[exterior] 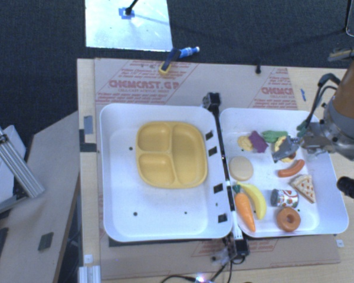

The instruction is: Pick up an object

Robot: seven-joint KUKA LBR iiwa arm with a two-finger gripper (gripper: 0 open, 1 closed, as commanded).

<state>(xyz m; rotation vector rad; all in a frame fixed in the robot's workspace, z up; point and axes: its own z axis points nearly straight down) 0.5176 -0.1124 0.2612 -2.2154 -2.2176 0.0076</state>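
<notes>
Camera view
Arm: the grey arm [349,108] with its orange band comes in from the right edge and leans over the upper right part of the right bin [330,217].
Pincer: the pincer [285,148] hangs low over the bin's upper middle; its dark tips sit over a small yellow item, and I cannot tell how far apart the tips stand or whether anything is gripped.
Just left of the pincer: a green toy piece [274,136], then a purple toy piece [258,141], then a small yellow piece [245,141], all close together.
Just below the pincer: a toy sausage [291,168], lying at a slant.
Below and right: a pizza slice [305,187].
Below and left: a round tan cookie [242,168].
Further below: a small printed can [284,198] on its side, and a doughnut [288,219] near the bin's front rim.
Below left, by the dividing rims: a banana [256,198] touching a carrot [244,211].
Far left of the pincer: the left bin [121,217], holding a yellow three-part plate [170,154].
Table: the table [236,78] carries both bins side by side; a blue and yellow marker [178,54] lies at its far edge, well apart from the pincer.
</notes>
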